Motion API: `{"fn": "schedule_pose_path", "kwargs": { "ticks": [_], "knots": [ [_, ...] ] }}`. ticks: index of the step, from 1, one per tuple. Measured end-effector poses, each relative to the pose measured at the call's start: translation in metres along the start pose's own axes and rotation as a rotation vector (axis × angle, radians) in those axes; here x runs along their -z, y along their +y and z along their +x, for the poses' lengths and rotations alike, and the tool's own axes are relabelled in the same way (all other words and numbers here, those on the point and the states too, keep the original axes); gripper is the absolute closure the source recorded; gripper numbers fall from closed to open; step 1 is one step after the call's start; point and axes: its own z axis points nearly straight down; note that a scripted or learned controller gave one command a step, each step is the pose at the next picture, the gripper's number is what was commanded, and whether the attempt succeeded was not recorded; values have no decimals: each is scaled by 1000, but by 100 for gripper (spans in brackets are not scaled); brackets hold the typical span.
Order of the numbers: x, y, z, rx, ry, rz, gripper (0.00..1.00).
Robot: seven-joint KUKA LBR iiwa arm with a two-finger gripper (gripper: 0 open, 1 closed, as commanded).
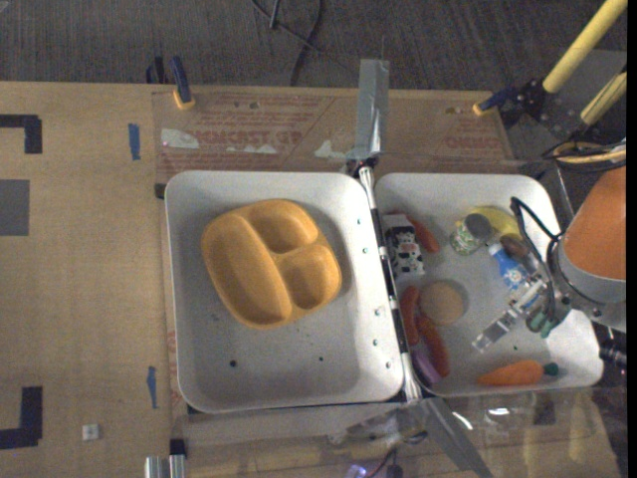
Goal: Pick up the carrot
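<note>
The carrot (511, 373) is orange with a small green stub at its right end. It lies flat along the front wall of the right bin (575, 358), near the front right corner. The gripper (495, 333) hangs low over the right bin, just behind the carrot and slightly to its left, with a narrow gap between them. Nothing shows between its tips. The grey arm with its orange band (605, 229) comes in from the right edge.
The right bin also holds a brown round disc (444, 302), long red pieces (422, 335), a purple item (425, 367), a black-and-white carton (403, 248), a yellow item (498, 221), a small jar (465, 238) and a blue item (509, 258). A yellow divided plate (271, 261) sits in the left bin (299, 378).
</note>
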Motion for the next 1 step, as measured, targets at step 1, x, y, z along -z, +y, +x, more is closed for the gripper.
{"fn": "schedule_pose_path", "kwargs": {
  "ticks": [1],
  "knots": [
    [70, -3, -5, 154, -5, -2, 0]
  ]
}}
